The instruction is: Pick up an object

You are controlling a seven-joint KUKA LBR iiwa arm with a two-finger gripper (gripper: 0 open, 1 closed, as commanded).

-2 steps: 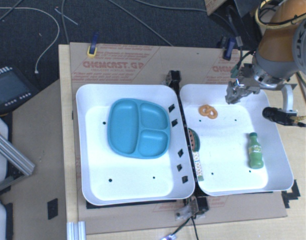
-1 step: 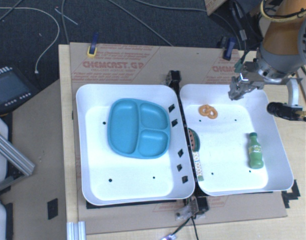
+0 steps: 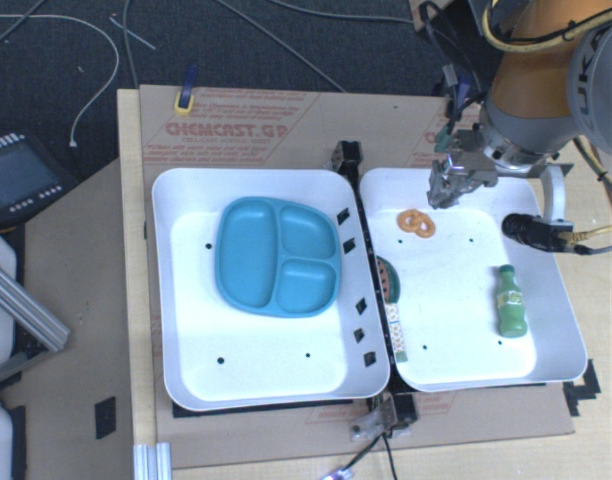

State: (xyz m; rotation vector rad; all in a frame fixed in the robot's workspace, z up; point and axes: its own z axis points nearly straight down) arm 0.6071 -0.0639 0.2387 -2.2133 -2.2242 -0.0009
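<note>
A small brown pretzel (image 3: 417,223) lies at the upper left of the right bin (image 3: 456,353). A green bottle (image 3: 510,303) lies on its side near that bin's right wall. My gripper (image 3: 444,194) hangs over the right bin's far part, just up and to the right of the pretzel, with nothing seen in it. A blue divided plate (image 3: 278,256) rests in the left bin (image 3: 256,368).
A black clamp (image 3: 346,155) sits at the far end of the divider between the bins. A dark round item (image 3: 387,280) and a printed strip (image 3: 396,330) lie along the right bin's left wall. Cables run across the dark floor behind the bench.
</note>
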